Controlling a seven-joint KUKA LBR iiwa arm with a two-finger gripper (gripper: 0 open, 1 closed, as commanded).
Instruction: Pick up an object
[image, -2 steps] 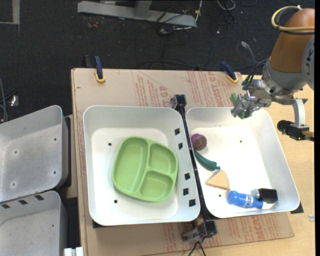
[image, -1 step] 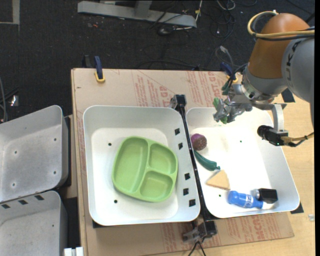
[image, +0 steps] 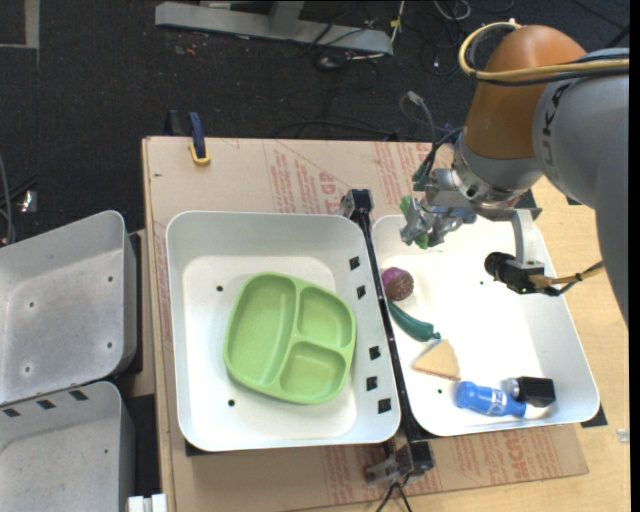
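We see two shallow white bins side by side on the pale brown bench (image: 290, 165), the left bin (image: 200, 405) meeting the right bin (image: 505, 335) along their inner rims. A yellow-tipped clamp (image: 199, 142) sits at the bench's far left corner. Beyond its left edge lie two white perforated panels (image: 60, 290).

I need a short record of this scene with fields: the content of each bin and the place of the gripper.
left bin: green divided plate
right bin: purple round thing, green curved thing, tan wedge, blue bottle, black thing beside the bottle
gripper: over the right bin's far left corner
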